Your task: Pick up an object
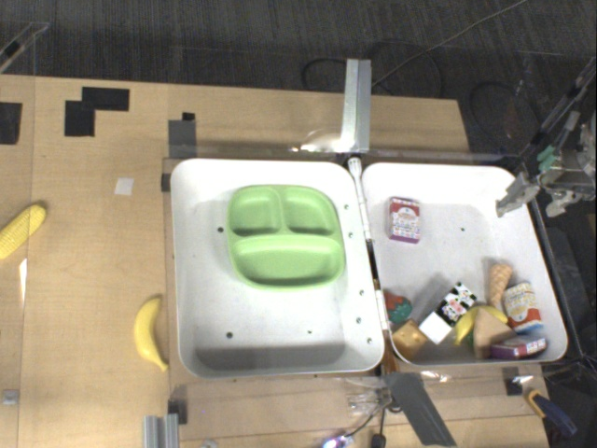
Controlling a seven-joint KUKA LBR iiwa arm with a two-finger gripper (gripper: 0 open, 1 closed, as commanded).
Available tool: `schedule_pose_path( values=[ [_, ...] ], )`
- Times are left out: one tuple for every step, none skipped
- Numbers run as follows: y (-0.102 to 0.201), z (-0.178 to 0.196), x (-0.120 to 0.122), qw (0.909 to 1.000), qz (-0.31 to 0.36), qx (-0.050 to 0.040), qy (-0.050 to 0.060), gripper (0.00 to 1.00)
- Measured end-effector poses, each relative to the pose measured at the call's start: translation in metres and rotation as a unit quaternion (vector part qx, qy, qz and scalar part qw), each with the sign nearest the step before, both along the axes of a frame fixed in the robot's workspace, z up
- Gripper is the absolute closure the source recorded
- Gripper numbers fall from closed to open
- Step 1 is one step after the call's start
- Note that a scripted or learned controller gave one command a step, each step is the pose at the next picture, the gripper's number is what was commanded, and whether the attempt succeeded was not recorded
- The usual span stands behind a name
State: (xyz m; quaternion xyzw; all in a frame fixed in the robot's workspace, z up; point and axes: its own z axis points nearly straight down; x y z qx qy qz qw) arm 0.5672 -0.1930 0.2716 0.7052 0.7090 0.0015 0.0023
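Landmark: the metal divider post (358,105) standing at the far join of the two bins.

Left of the post, the left bin (201,343) holds a green sectioned plate (283,234), three compartments, lying flat near the bin's middle.

Right of the post, the right bin (448,189) holds the objects. Closest to the post: a small red-and-white carton (405,220), lying alone, well apart from the rest. Farther from the post, heaped in the near right corner: a black-and-white patterned block (457,302) touching a white cube (435,328), a yellow banana-like piece (471,325), a tan bun-shaped item (408,340), a red-and-green piece (398,305) partly tucked against the bin wall, an ice-cream cone shape (501,278), a small labelled can (520,301), and a purple item (520,348) half hidden under its neighbours. Edges in this heap overlap; exact contacts hard to read.

Gripper (516,197) at the right bin's far right rim, well right of the post, grey and blurred into arm hardware cut off by the frame edge. Cannot tell how it is set; nothing seen in it.

On the bench left of the bins: a banana (147,332) and a corn cob (19,231), the cob cut off at the frame edge.
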Motion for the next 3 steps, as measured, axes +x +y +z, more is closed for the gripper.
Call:
schedule_pose_path(
  values=[
    [0.07,-0.118,0.011,0.9997,0.024,0.0005,0.001,0.0],
    [0.044,-0.015,-0.015,0.9998,0.019,-0.0003,-0.001,0.0],
    [0.06,-0.149,-0.07,0.9995,0.033,0.0006,0.001,0.0]
  ],
)
